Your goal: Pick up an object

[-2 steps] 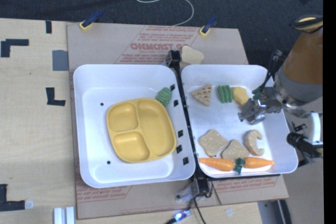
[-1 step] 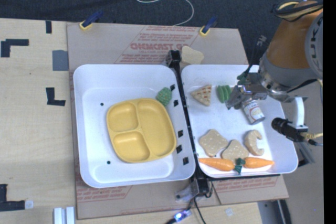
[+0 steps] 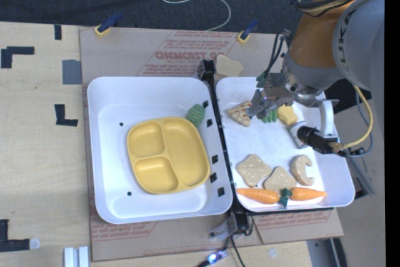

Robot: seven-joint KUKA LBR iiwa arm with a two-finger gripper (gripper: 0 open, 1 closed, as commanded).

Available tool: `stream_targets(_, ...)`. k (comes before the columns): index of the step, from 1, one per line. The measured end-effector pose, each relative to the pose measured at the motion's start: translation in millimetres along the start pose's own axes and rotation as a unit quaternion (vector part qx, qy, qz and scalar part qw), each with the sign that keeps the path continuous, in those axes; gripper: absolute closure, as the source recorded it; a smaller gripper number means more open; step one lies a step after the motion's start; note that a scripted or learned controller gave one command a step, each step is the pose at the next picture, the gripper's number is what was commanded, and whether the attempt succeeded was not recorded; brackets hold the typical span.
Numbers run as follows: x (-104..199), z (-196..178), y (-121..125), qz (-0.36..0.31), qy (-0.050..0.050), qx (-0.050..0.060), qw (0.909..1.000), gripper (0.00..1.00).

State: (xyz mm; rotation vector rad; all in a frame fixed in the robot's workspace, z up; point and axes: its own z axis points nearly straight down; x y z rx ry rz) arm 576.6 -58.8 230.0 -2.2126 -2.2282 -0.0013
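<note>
Grey arm (orange band above wrist) reaching leftward, end effector [image 3: 262, 106] lowered

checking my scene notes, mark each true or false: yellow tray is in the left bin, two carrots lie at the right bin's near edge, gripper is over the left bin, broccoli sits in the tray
1. The yellow tray is in the left bin. True.
2. Two carrots lie at the near edge of the right bin. True.
3. The gripper is over the left bin. False: it is over the right bin, by the pizza slice.
4. The broccoli sits in the tray. False: it lies on the bin floor beside the tray's far corner.
</note>
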Motion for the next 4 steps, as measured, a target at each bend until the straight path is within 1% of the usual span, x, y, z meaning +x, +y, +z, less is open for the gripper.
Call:
stream_targets(1,12.7,16.8,25.9,0.002,-0.001,0.000,1.0000,1.00)
stream_targets(2,11.7,-3.6,32.5,0.003,-0.001,0.000,1.0000,1.00)
stream_targets(3,12.1,-3.2,23.2,0.004,-0.001,0.001,1.0000,1.00)
stream_targets(4,-0.8,7.1,28.3,0.004,-0.002,0.001,1.0000,1.00)
